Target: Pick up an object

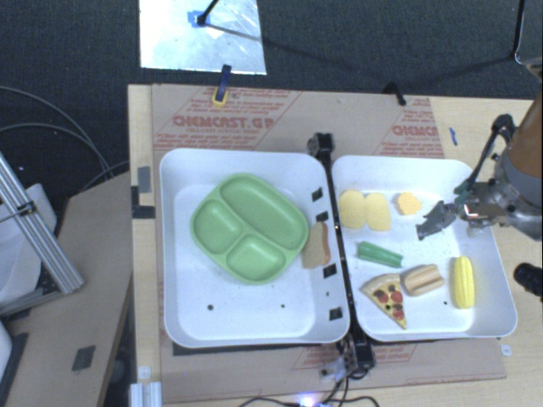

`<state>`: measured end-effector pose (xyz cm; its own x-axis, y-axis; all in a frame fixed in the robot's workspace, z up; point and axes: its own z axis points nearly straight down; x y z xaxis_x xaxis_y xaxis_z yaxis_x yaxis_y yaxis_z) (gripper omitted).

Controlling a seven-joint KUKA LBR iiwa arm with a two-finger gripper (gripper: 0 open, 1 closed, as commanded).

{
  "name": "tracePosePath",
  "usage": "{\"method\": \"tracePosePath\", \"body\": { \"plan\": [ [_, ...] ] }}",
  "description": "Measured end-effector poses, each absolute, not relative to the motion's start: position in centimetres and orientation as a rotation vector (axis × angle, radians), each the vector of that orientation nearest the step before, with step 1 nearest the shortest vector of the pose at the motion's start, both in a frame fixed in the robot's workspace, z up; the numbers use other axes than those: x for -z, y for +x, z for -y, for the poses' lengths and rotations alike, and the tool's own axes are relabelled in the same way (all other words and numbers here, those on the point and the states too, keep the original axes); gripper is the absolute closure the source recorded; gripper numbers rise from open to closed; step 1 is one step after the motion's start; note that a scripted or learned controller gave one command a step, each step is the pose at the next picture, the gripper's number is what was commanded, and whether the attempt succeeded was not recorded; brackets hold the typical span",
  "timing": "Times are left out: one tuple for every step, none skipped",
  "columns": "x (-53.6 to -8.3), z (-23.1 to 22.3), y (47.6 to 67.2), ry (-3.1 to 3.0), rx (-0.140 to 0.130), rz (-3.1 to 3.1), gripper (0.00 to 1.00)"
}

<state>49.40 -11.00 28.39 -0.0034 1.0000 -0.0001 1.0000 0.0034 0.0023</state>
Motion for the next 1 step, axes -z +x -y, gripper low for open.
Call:
{"method": "tracePosePath", "body": {
  "plan": [
    [-14.89, 9.03, 48.45, 2.225, 0.008, -2.231, 0.00]
  ]
}}
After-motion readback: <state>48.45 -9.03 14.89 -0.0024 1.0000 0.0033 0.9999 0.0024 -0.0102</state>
